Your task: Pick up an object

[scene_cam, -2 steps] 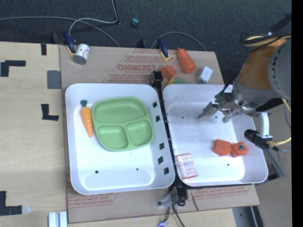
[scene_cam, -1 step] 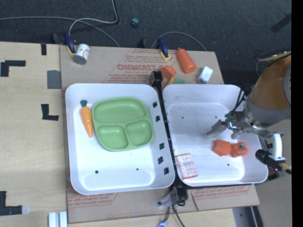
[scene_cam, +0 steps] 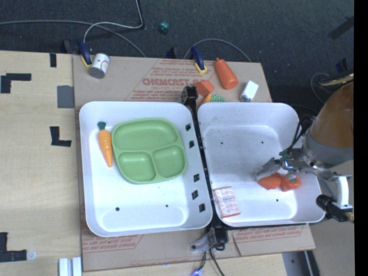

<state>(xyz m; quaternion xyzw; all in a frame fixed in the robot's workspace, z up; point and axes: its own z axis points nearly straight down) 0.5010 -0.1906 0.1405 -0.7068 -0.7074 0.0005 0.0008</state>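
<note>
— Where's the gripper (scene_cam: 280,168)?
— Low in the right bin (scene_cam: 247,119), toward its right side, right over a red-orange toy (scene_cam: 278,182). I cannot tell how wide it stands, or whether it has hold of the toy.
— And the toy?
— On the bin floor, just under the tips. A small card (scene_cam: 226,202) lies near the bin's near-left corner.
— The left bin (scene_cam: 92,171)?
— A green tray (scene_cam: 149,150), with a carrot (scene_cam: 105,143) just left of it.
</note>
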